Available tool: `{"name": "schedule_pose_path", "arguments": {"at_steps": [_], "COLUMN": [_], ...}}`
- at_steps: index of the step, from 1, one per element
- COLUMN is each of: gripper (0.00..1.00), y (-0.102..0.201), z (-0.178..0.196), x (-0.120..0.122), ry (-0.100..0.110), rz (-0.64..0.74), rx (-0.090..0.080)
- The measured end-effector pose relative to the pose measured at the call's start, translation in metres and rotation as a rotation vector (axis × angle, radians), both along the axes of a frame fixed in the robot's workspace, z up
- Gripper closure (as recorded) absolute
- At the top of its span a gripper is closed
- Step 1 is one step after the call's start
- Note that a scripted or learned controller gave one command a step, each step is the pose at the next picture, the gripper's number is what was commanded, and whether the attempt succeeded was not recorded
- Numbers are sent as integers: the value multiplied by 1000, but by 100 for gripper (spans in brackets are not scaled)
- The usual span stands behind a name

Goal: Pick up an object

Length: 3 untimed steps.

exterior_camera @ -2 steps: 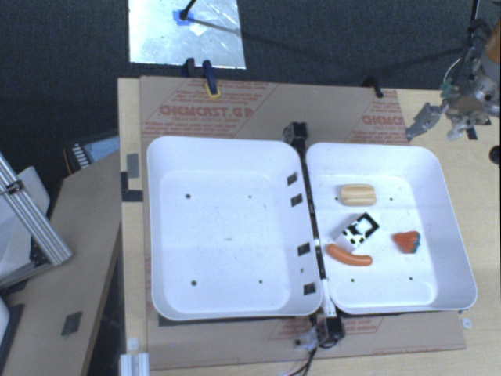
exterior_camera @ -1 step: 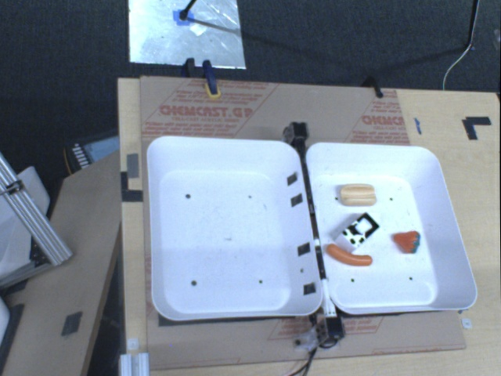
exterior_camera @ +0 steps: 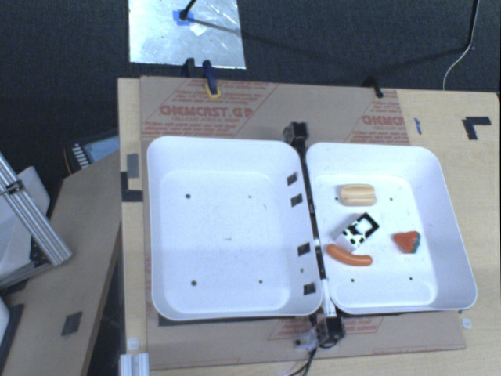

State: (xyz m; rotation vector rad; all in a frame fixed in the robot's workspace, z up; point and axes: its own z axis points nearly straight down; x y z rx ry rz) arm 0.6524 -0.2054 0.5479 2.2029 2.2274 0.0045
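Observation:
The right bin (exterior_camera: 446, 210) holds several small objects. A tan bun-shaped piece (exterior_camera: 356, 194) lies near its upper middle. Below it sits a black-and-white patterned block (exterior_camera: 360, 230). An orange sausage-shaped piece (exterior_camera: 349, 255) lies just under the block, near the bin's left wall. A red wedge with a dark edge (exterior_camera: 406, 242) rests to the right of the block.
The left bin (exterior_camera: 172, 171) sits beside the right one, joined along a dark central strip (exterior_camera: 307, 210). Both rest on a brown board (exterior_camera: 235, 108). A shiny metal sheet (exterior_camera: 186, 20) lies beyond the bench at the top left. Metal framing (exterior_camera: 27, 218) stands at the left.

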Motion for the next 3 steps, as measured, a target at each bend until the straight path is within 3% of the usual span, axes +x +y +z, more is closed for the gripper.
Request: {"name": "schedule_pose_path", "arguments": {"at_steps": [1,2,3], "gripper": [100,100,100], "y": [13,44,116], "z": [-168,-262,-296], "x": [-44,-138,-83], "ry": [23,21,7], "rz": [-11,-11,-1], "rx": [9,9,5]}}
